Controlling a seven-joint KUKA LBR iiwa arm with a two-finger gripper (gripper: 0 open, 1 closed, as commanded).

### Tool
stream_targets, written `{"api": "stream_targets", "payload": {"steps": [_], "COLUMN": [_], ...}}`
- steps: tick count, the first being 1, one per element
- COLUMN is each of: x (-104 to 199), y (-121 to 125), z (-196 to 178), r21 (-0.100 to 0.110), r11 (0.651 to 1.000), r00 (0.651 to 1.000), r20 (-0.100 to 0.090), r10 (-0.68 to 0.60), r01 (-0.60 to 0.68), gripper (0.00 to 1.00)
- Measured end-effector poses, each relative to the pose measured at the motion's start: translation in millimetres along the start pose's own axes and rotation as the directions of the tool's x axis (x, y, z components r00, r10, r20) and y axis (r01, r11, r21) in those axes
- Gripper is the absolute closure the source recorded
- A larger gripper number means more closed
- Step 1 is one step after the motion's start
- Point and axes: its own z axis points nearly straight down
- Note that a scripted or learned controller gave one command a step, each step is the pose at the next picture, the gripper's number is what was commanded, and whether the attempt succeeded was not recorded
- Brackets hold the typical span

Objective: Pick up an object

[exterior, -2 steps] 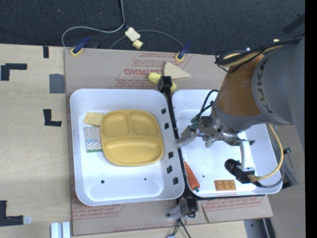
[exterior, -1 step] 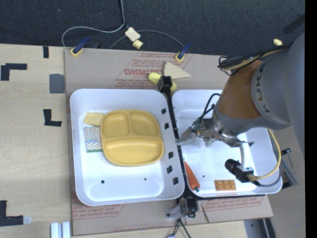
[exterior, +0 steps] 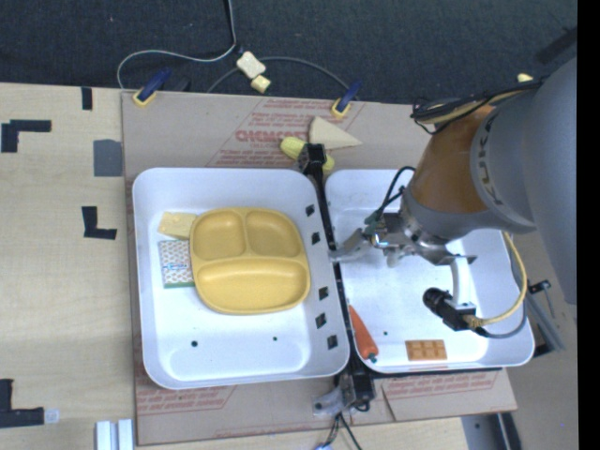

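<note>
Faint red print on cardboard sheet (exterior: pixel 272 125), not legible.

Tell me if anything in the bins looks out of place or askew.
Mostly tidy. The yellow divided plate partly covers two flat items at its left edge, a pale yellow piece and a patterned card. In the right bin, an orange carrot-like item lies wedged against the left wall.
</note>
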Motion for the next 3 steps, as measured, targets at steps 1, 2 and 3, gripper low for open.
{"api": "stream_targets", "payload": {"steps": [1, 2, 3], "x": [-0.1, -0.1, -0.1], "y": [0.2, 0.2, 0.2], "z": [0.0, 0.0, 0.1], "r21": [0.001, 0.001, 0.001], "r11": [1.000, 1.000, 1.000], "r00": [1.000, 1.000, 1.000], "r20": [-0.001, -0.001, -0.001], "r10": [-0.001, -0.001, -0.001], "r01": [0.001, 0.001, 0.001], "gripper": [0.00, 0.00, 0.00]}}
